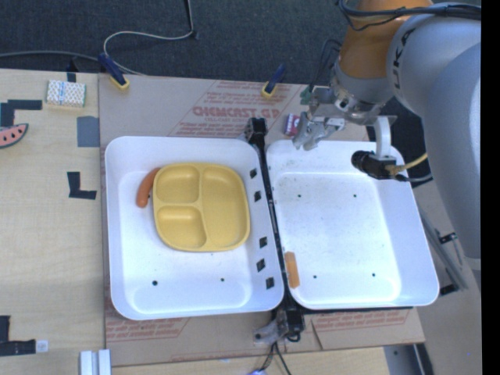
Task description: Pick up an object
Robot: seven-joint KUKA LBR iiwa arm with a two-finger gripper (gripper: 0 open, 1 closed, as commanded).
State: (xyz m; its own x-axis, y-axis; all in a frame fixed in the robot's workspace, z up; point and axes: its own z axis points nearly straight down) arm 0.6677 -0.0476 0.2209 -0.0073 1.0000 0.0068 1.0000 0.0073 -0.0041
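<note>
1. In the right white bin (406, 233), a small orange stick-shaped piece (291, 269) lies in the near left corner, against the wall next to the other bin.
2. The left white bin (125, 287) holds a yellow three-compartment plate (201, 207), lying flat around its middle.
3. An orange sausage-shaped piece (144, 188) lies just off the plate's left rim, towards the bin's far left corner.
4. The pincer (311, 135) hangs at the far left corner of the right bin, about over its rim. Whether it is open or closed cannot be told.
5. Both bins rest on a printed cardboard sheet (226, 108) on the wooden surface (47, 248).
6. Near the surface's far left corner lie a watermelon-slice toy (12, 135) and, farther back, a small checkered block (66, 93).
</note>
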